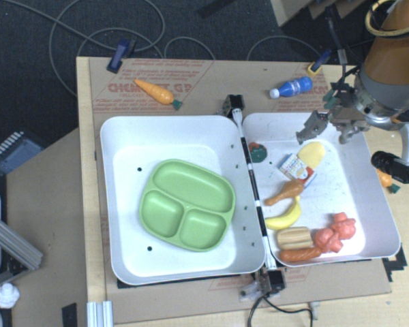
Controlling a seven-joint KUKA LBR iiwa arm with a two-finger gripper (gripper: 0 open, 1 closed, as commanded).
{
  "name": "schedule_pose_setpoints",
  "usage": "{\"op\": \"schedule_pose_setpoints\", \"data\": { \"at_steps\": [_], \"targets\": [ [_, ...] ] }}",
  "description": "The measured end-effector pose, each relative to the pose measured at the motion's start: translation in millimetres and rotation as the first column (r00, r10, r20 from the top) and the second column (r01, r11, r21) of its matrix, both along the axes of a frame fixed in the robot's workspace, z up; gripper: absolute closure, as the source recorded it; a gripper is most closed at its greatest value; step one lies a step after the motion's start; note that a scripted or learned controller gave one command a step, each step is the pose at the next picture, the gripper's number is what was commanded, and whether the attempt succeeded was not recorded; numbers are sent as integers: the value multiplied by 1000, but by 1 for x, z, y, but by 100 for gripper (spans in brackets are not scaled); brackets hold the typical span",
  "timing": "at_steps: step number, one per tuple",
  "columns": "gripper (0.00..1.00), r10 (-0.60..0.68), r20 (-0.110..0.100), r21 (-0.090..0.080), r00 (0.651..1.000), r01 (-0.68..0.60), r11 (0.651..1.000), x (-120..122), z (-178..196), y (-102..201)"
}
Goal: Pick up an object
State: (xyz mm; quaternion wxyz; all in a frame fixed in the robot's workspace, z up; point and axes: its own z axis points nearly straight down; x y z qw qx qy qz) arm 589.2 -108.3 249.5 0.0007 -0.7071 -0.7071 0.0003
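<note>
My gripper point(326, 131) hangs over the far part of the right bin point(368, 182), its two fingers spread apart with nothing between them. Just below it lies a pale yellow oval piece point(313, 153) beside a small white and red packet point(294, 166). Further toward the front lie an orange drumstick-shaped toy point(286, 193), a yellow banana point(286, 216), a tan bread roll point(293, 237), a red sausage point(300, 254) and a pink-red lumpy toy point(335, 231). A small dark green and orange item point(258, 151) sits near the bin's left wall.
The left bin point(123, 148) holds a green divided plate point(187, 204). Behind the bins on the bench lie a toy carrot point(157, 91) and a blue and white bottle point(292, 87). Clamps and cables ring the bench.
</note>
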Motion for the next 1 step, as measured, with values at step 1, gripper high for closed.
{"op": "schedule_pose_setpoints", "data": {
  "at_steps": [1],
  "targets": [
    [0, -1, -2, 0, 1000, 1, 1000, -13, -79, -16]
  ]
}}
